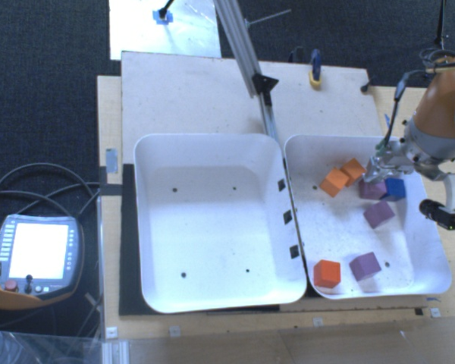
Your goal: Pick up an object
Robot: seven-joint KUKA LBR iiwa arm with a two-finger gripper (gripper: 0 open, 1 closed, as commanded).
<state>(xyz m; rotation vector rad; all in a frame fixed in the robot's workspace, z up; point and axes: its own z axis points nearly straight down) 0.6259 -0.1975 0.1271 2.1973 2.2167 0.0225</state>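
The claw (377, 171) hangs low in the right bin (432, 279), seemingly touching the purple block (371, 190) beside the blue block (395, 188); I cannot tell its opening.

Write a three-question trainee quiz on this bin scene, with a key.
1. True or false: the left bin holds a purple block.
2. How many orange blocks lie in the right bin?
3. The gripper is nearest which block? A) the blue block B) the front orange block C) the front purple block

Key: 1. False; all blocks lie in the right bin. 2. Three: two at the back and one at the front. 3. A; the gripper sits at the back cluster beside the blue block.
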